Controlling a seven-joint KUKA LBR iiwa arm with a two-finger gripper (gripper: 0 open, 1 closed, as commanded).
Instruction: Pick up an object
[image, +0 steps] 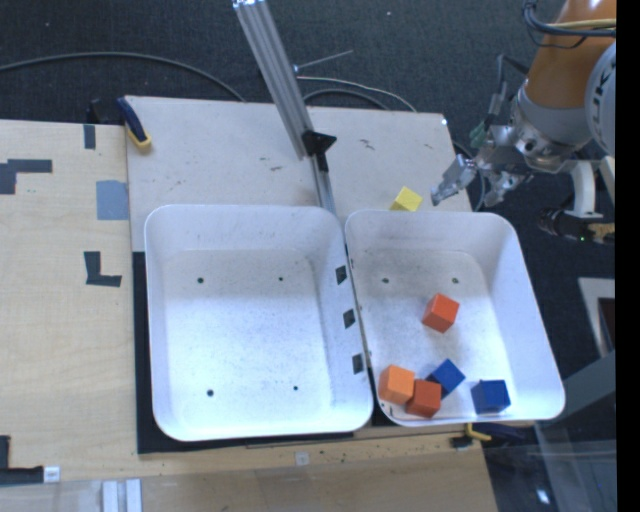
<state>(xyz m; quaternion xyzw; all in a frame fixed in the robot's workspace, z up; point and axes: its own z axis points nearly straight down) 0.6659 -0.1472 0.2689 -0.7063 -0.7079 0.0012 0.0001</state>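
above the right bin's (520, 262) far rim, claw (470, 190) spread apart, gripping nothing, yellow block (406, 200) nearby

Gripper (470, 187) open, above right bin (520, 250)

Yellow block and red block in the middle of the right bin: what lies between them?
In the camera view, the right bin's back rim and bare speckled floor separate the yellow block from the red block.

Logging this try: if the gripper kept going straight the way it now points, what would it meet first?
Probably the yellow block on the bench, just outside the right bin; the gripper points down-left toward it, though depth is unclear.
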